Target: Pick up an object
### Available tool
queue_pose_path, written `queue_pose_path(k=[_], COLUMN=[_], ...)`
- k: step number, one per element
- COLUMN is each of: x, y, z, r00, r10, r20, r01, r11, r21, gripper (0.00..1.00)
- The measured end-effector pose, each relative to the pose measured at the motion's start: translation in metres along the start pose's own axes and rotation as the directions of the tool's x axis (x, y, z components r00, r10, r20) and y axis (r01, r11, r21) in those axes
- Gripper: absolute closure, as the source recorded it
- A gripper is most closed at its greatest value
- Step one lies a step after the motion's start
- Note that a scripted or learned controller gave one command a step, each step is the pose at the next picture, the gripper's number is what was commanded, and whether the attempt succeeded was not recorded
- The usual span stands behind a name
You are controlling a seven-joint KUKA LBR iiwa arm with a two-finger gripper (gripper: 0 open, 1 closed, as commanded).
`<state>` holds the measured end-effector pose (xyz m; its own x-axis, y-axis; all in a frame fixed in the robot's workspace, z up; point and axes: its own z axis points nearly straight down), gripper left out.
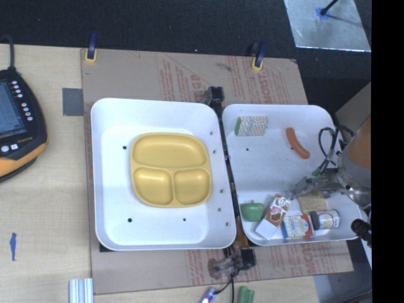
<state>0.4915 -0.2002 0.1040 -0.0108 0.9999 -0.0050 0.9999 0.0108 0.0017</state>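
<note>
Claw [307,186] sits low in right bin [278,115] nr its right edge, can't tell its state, nothing visibly gripped; closest obj = carton [276,210] just front-left of it by bin's front edge, long axis diagonal, can [323,220] alongside.

A divided plate [170,170] lies in the left bin [110,169]; a sausage [298,142] and cartons [278,214] in the right bin [271,163].
</note>
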Motion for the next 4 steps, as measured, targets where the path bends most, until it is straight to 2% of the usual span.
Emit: queue_pose_path(k=[1,2,3,4], x=[0.012,0.041,0.005,0.051], y=[0.141,0.166,0.165,0.166], z=[0.012,0.012,0.012,-0.015], r00=[1.000,1.000,1.000,1.000], r10=[0.008,0.008,0.009,0.007], r20=[-0.006,-0.006,-0.005,-0.007], r01=[-0.008,-0.008,-0.009,-0.007], r11=[1.000,1.000,1.000,1.000], r21=[0.003,0.002,0.002,0.005], gripper=[0.00,0.00,0.00,0.00])
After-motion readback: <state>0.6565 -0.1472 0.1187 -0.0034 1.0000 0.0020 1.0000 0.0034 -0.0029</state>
